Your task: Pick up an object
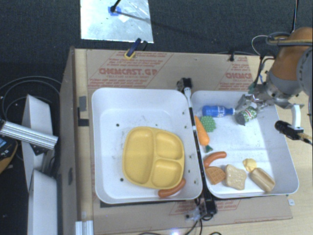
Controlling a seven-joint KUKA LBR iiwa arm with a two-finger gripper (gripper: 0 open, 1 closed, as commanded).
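My gripper [249, 104] hangs over the far right part of the right bin [244, 141]. A small can with a green label [247, 114] lies tilted right at the gripper's tip, touching or just below it. Whether the can is gripped is not visible. A blue bottle [217, 111] lies just left of the can. Near the divider are a green knobbly toy [209, 124] and an orange carrot [202, 132]. At the bin's front lie a sausage [215, 156], a waffle [214, 174], a bread slice [235, 176], a small yellow piece [249, 164] and a bread roll [262, 178].
The left bin [112, 131] holds a yellow divided plate [153, 156] with another sausage [171, 190] against its front edge. The grey arm with its orange band [288, 62] comes in from the right, above the right bin's far corner. A black cable end [288, 129] hangs over that bin's right rim.
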